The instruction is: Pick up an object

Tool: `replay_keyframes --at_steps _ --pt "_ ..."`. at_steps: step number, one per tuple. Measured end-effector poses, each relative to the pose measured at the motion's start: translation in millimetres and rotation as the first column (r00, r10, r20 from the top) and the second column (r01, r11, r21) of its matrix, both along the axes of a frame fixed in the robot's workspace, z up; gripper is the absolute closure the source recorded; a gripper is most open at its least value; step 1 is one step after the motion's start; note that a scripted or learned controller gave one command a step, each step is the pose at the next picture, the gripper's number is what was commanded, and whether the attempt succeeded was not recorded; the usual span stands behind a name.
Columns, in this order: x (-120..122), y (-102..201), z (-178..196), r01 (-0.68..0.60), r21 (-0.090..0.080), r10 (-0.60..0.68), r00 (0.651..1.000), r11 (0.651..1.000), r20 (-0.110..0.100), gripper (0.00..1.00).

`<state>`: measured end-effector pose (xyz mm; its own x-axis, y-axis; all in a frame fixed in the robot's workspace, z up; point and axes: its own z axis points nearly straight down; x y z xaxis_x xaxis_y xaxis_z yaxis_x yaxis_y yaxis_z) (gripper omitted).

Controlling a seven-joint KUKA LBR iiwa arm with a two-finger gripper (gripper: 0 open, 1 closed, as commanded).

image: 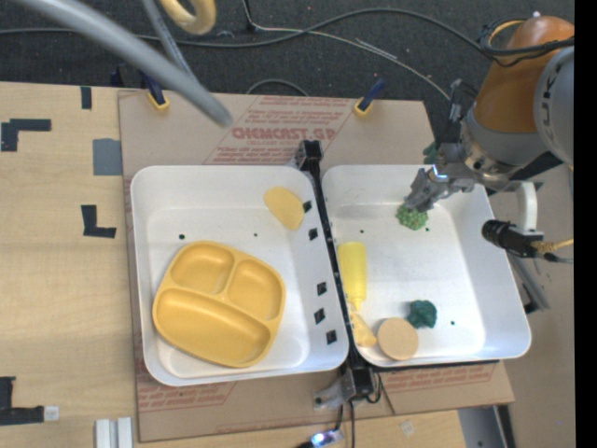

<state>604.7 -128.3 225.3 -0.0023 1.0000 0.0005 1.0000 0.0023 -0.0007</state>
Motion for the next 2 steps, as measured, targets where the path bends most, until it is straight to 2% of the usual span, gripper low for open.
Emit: replay_keyframes --at_steps 1,2 --pt "-1.2 47.3 -3.3 -0.003 0.0 0.003 1.0 1.0 -0.005 1.0" --pt "-13.6 94.8 -16.0 -0.003 0.001 0.003 1.0 1.0 -0.007 1.0"
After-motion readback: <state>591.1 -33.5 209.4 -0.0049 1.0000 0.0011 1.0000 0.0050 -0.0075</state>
